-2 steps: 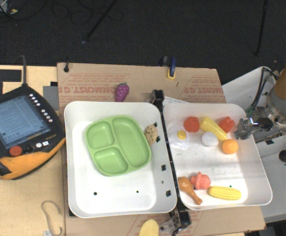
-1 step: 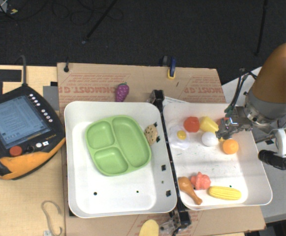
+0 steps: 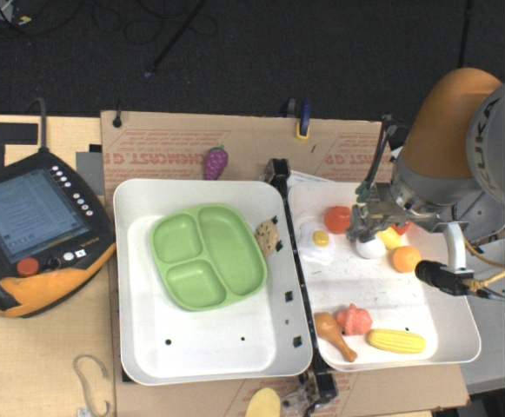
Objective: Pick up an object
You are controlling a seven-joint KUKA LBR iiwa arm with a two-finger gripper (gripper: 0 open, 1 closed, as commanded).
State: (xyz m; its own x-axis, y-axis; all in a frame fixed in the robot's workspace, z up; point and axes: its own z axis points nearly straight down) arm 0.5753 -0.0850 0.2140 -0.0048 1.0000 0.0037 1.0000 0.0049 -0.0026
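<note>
Lemon (image 3: 263,401) sits at the bottom edge, off the bins on the cardboard, out of play. Right bin (image 3: 461,344) holds the loose toys: corn (image 3: 397,341), pink piece (image 3: 354,320) and drumstick (image 3: 335,334) lie clustered at its near side, well apart from the arm; egg (image 3: 319,240), tomato (image 3: 337,219), white ball (image 3: 370,248), orange (image 3: 405,259) and a yellow bit (image 3: 397,230) crowd the far part. Gripper (image 3: 367,233) is down among these, directly over the white ball and touching or nearly touching it, likely the pick target; pincer state cannot be told, the wrist hides it. Tight crowding makes a clean grab doubtful. Left bin (image 3: 139,320) carries a green tray (image 3: 209,254), flat in the middle, and a cookie (image 3: 269,236) against the right wall. Grape toy (image 3: 215,162) lies behind the bins, pendant (image 3: 30,224) at left.
</note>
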